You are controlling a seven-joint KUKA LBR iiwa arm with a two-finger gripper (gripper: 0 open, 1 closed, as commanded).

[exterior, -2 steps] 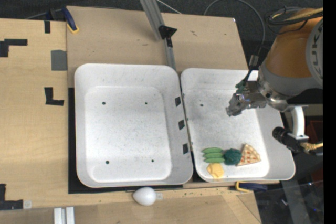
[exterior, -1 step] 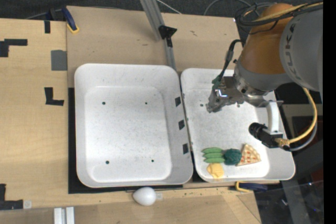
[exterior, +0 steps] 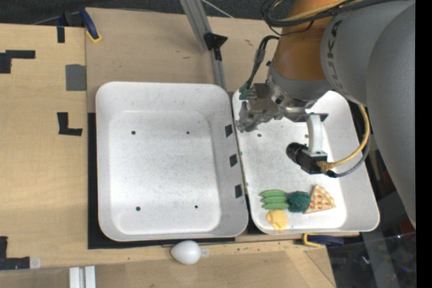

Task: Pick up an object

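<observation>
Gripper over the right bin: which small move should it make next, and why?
Probably a shift toward the near end of the right bin. The gripper hangs over the bin's far left corner, with bare floor beneath it, while the toys lie clustered at the near end: a green pea pod, a dark green piece, a pizza slice and a yellow piece.

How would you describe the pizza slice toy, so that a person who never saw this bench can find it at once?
Look at the right white bin, under the grey arm. Near its front edge lies a small cluster of toys. The pizza slice is the rightmost one, beside a dark green piece: a flat triangle, orange and yellow with red spots, while its neighbours are green or plain yellow.
</observation>
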